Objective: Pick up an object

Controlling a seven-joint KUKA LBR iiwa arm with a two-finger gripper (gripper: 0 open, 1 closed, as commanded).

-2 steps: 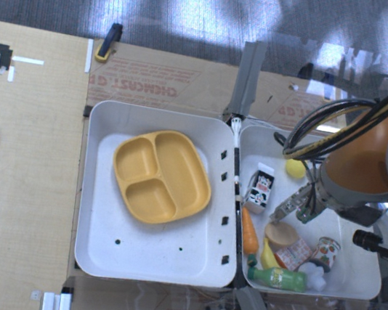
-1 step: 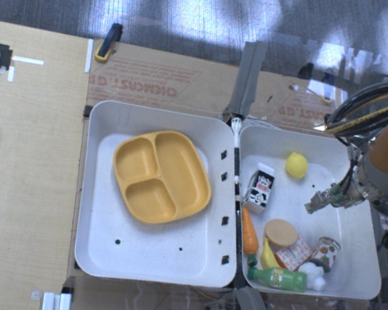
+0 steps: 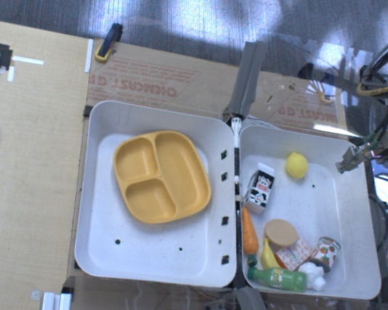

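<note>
Overhead, tool (image 3: 349, 162) hangs near right bin's (image 3: 368, 238) far-right rim.

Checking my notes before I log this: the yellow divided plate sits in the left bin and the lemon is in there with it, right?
Not quite. The camera view shows the yellow divided plate in the left bin, but the lemon lies in the right bin, near its far side.
</note>
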